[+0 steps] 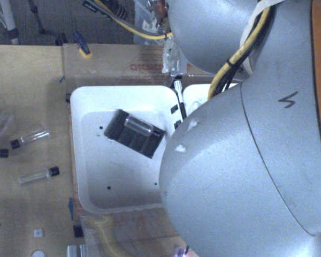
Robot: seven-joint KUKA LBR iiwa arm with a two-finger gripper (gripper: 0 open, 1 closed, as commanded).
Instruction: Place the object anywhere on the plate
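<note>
A black ridged plate (pixel 132 135) lies tilted in the back half of the left white bin (pixel 91 165). A clear cylindrical vial (pixel 138 125) lies on its side on the plate, near the plate's far edge. The big grey body of my arm (pixel 246 143) covers the right side of the view and most of the right bin (pixel 195 93), and it overlaps the left bin's right rim.
Several clear vials with black caps (pixel 38 174) lie loose on the wooden bench left of the bins. A blue clip (pixel 84 50) sits at the bench's back edge. Yellow and black cables (pixel 117 15) hang across the top.
</note>
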